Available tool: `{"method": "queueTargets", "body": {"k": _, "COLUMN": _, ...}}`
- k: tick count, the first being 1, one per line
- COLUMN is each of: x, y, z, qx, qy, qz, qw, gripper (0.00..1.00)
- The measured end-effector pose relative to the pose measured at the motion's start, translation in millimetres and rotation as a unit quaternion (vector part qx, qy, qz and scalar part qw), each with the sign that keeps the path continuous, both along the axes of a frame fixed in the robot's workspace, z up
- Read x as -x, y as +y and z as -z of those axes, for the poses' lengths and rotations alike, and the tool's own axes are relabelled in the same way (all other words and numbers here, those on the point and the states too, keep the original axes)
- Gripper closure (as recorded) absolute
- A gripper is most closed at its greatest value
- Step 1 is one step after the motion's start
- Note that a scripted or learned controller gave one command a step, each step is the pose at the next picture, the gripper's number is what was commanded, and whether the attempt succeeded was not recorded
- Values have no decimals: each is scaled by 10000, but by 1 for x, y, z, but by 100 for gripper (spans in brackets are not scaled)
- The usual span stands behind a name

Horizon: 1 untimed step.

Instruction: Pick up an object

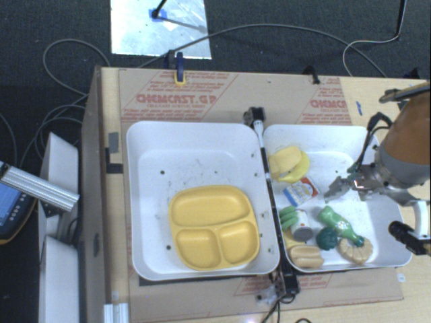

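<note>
Left bin (145, 180): a yellow divided tray (214, 226) lies flat, away from the work. Right bin (337, 134): toy foods crowd the near half, namely a yellow banana-like piece (289, 163), a small card packet (300, 192), green pieces (291, 218), a green bottle-shaped toy (340, 223) and a bun (306, 255). The gripper (339, 188) hangs over this bin, grasping nothing; whether it is spread or closed cannot be told. The bottle-shaped toy lies just beside and nearer the camera than the gripper. A good pick probably calls for centring over one isolated piece before descending, avoiding neighbours.
</note>
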<state>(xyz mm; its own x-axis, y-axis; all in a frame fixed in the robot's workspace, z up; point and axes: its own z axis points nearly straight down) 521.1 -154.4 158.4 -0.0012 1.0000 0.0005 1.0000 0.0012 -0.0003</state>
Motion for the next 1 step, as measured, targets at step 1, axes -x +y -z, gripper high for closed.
{"method": "queueTargets", "body": {"k": 1, "x": 24, "y": 12, "z": 74, "qx": 4, "qy": -11, "qz": 1, "qw": 10000, "gripper": 0}}
